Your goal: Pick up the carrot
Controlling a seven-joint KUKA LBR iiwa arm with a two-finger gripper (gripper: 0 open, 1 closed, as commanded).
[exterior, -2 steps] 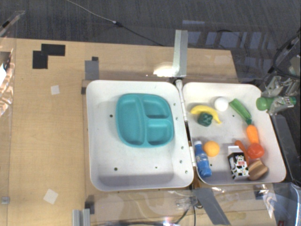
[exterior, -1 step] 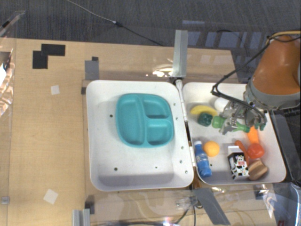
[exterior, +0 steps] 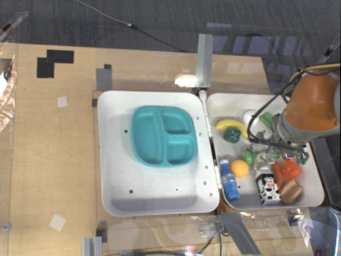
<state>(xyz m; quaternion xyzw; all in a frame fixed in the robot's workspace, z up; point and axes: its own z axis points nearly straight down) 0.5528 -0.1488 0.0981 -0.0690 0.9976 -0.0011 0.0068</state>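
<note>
You see two white bins side by side on the wooden bench. The left bin [exterior: 117,196] holds a teal divided plate [exterior: 163,135], which lies flat near the middle, a little toward the far side. The right bin [exterior: 317,193] is crowded with small things.

The arm comes in from the right, and its orange band [exterior: 313,103] hangs over the far right part of the right bin. The gripper [exterior: 277,152] is below it, low among the objects – its metal parts are tangled with cables and toys, so you cannot tell how it is set.

The carrot [exterior: 277,173] lies in the right bin, near the right side, just under the gripper – an orange strip beside a red tomato [exterior: 291,169]. Close to them, toward the near edge, are a brown bread roll [exterior: 291,191] and a small black-and-white carton [exterior: 268,188]. More to the left you find an orange [exterior: 240,168], a blue bottle [exterior: 229,182], a green piece [exterior: 248,156], a yellow banana [exterior: 230,124] and a dark green piece [exterior: 232,135] touching the banana.
</note>
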